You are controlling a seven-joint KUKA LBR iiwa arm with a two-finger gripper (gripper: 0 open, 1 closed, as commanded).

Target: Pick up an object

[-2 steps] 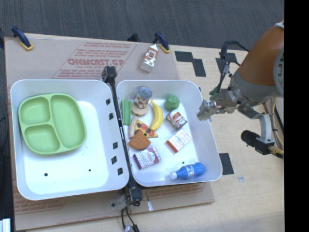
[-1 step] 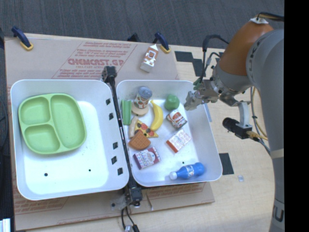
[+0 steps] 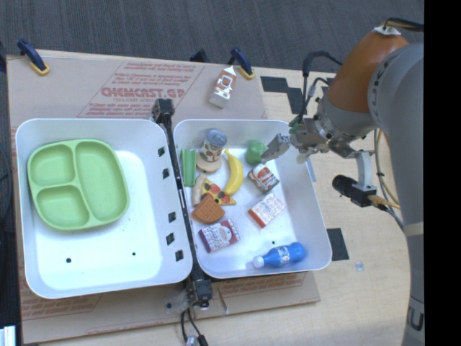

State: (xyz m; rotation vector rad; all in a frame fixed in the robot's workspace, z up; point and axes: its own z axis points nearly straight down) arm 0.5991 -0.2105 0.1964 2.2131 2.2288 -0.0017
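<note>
Camera view, arm: grey arm with the orange band comes in from the right, gripper point(image 3: 277, 147) hanging over the right bin's point(image 3: 317, 225) upper right part.
Gripper state: honestly can't tell if it's spread or closed, too small and dark from here. Nothing visibly pinched.
Closest stuff: green round thing point(image 3: 255, 151) just left of the gripper, small can point(image 3: 263, 178) just below it.
Rest of right bin: banana point(image 3: 233, 172), red-white carton point(image 3: 267, 210), blue bottle point(image 3: 282, 256) near the front wall, dark red packet point(image 3: 218, 235), waffle-looking piece point(image 3: 209, 209), pizza slice toy point(image 3: 214, 191), little jar point(image 3: 212, 149), green stick point(image 3: 189, 166) by the left wall.
Left bin point(image 3: 101, 265): green divided plate point(image 3: 76, 184) in the upper left part.
Outside the bins: small bottle point(image 3: 223, 86) lying on the cardboard point(image 3: 108, 78) behind them.
</note>
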